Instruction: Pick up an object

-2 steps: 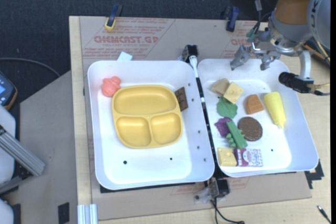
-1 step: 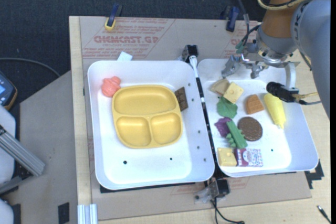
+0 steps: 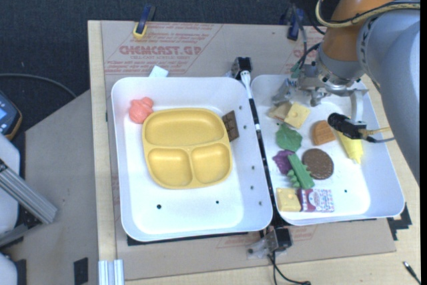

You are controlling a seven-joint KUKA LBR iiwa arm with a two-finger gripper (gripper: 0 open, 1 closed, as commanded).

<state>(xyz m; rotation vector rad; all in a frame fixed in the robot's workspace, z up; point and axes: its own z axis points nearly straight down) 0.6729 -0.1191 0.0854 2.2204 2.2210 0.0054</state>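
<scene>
Arm (image 3: 393, 37) reaches in from the right, orange band up top, wrist bent down over the far end of the right bin (image 3: 380, 177). Hand (image 3: 301, 90) sits low there, just above the bin floor. Can't tell how far open it is from this angle, and nothing can be seen held in it.

Closest to the hand: a tan wedge (image 3: 279, 110) and a yellow block (image 3: 297, 115), side by side and touching, just beside the hand's tip. Contact with either is unclear.

Rest of the right bin, all loose on the floor:
- green leaf (image 3: 289, 137)
- purple lump (image 3: 283, 161) touching a green strip (image 3: 301, 175)
- round brown disc (image 3: 318, 163)
- orange-brown piece (image 3: 323, 133)
- yellow pointed piece (image 3: 353, 149)
- small yellow cube (image 3: 287, 198) against a printed packet (image 3: 317, 199) at the near end

Left bin (image 3: 127, 163): yellow divided plate (image 3: 187, 147) in the middle, pink lump (image 3: 140, 109) at its far left corner, brown slab (image 3: 231, 125) at its right edge. Both bins rest on the cardboard-covered surface (image 3: 173, 50).
</scene>
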